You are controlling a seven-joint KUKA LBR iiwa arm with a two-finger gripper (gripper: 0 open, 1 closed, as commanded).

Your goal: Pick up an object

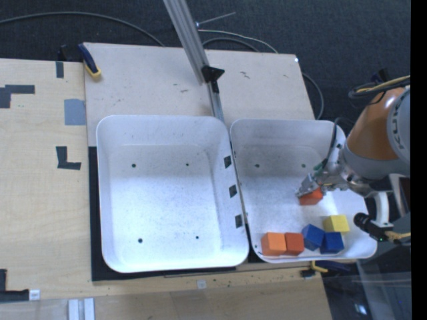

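Lying in the right bin (280, 135): two orange blocks (283, 243), two blue (322, 238), one yellow (335, 223).

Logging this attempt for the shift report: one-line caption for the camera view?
Gripper low in the right bin at a small orange block; five more blocks along the near wall.

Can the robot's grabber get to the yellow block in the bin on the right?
Probably yes. The gripper hangs in the right-hand white bin, close above the small yellow block. Nothing sits between them, though two blue blocks crowd its near side.
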